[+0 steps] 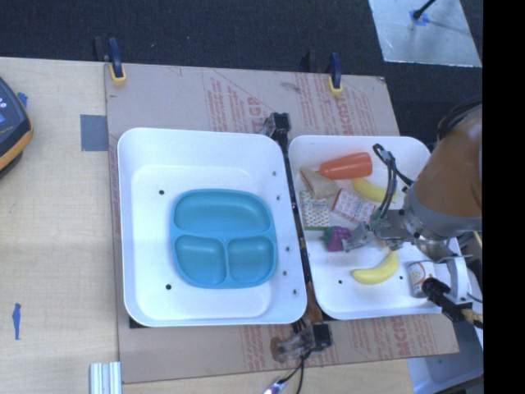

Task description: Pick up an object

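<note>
Your gripper [361, 236] sits low beside the purple toy [335, 238]; jaws' state, can't tell. Crowded right bin [328, 306]: you risk nudging the banana [376, 271] and grabbing nothing.

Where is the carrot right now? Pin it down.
In the camera view, the orange carrot lies in the right bin, near its far edge, just beyond a yellow banana and right of a tan wedge.

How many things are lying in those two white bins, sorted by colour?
Blue: 1, the divided plate in the left bin.
Orange: 1, the carrot in the right bin.
Yellow: 2, one banana and another banana.
Purple: 1, a small toy.
Pale printed packets: 3.
Total: 8.
</note>
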Robot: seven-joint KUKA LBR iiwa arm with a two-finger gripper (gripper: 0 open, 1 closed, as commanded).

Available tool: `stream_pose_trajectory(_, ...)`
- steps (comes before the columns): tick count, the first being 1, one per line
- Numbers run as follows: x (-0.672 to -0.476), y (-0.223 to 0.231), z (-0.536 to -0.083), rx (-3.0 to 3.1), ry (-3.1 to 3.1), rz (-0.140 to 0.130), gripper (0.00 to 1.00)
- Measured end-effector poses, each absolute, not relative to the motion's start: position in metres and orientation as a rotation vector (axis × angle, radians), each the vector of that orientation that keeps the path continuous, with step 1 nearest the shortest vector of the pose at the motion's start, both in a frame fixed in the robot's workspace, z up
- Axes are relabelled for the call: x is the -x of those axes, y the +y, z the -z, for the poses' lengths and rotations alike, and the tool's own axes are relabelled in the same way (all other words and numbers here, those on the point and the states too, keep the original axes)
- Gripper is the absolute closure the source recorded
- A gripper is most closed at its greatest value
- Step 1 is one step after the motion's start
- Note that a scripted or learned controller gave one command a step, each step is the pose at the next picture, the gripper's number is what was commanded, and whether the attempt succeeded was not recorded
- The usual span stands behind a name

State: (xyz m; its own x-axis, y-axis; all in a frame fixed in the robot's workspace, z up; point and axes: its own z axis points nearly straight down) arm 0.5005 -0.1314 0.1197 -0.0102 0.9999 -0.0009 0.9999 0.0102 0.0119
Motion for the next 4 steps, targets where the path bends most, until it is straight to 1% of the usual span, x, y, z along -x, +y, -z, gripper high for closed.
stream_pose_trajectory(1,-0.572,-0.110,-0.091,-2.216,2.230,0.005,0.00)
stream_pose_trajectory(2,-0.636,-0.110,-0.087,-2.268,2.265,0.076,0.00)
stream_pose_trajectory(3,-0.632,-0.111,-0.095,-2.273,2.280,0.097,1.00)
stream_pose_trajectory(4,-0.589,-0.083,-0.193,-2.218,2.227,0.003,1.00)
